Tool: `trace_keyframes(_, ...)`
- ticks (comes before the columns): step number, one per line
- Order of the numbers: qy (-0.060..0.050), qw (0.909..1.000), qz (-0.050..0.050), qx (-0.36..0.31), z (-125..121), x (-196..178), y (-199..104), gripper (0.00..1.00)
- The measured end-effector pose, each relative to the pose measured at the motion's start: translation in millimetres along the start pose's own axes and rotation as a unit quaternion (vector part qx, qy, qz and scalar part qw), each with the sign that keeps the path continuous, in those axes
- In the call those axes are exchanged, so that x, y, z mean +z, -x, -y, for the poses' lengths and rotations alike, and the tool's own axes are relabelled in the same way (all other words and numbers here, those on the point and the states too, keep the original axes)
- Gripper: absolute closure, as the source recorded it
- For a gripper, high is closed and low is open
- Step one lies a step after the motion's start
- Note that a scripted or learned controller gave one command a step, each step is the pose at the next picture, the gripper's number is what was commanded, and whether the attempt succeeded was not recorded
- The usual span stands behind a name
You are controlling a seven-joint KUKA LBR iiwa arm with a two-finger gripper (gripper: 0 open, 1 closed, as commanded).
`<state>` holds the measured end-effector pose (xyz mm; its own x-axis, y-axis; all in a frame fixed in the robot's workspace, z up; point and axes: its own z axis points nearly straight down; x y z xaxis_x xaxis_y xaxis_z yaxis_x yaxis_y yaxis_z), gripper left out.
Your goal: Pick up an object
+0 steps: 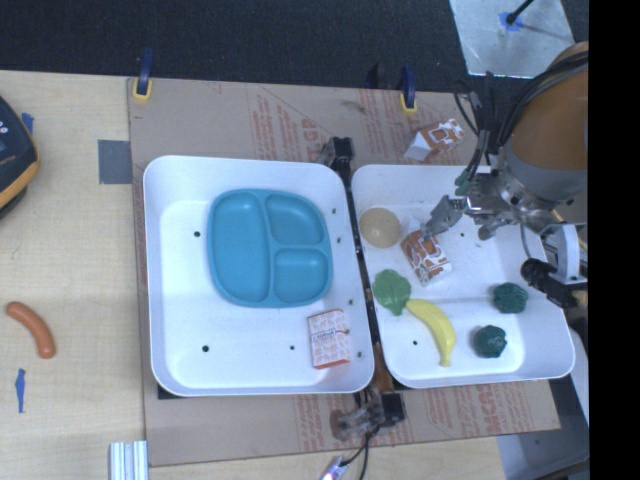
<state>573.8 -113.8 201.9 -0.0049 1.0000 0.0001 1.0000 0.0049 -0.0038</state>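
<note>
Carton (427,257), small and orange-and-white, lies tilted in the right bin (540,363), just below the hand (447,214), with a beige ball (380,227) near its left. Whether the hand is wide or narrow, I cannot tell. A descent slightly off-centre could nudge the carton aside instead of gripping it.

Two bins (160,268), three cartons (427,256).

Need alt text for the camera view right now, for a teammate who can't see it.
The pincer hangs over the right bin beside a small orange-and-white carton, near a beige ball, a banana and green broccoli. The left bin holds a blue divided plate and another carton.
</note>
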Motion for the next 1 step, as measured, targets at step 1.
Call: trace_keyframes(1,0.001,1.0000,0.000,0.001,-16.1,109.3,18.0,0.00)
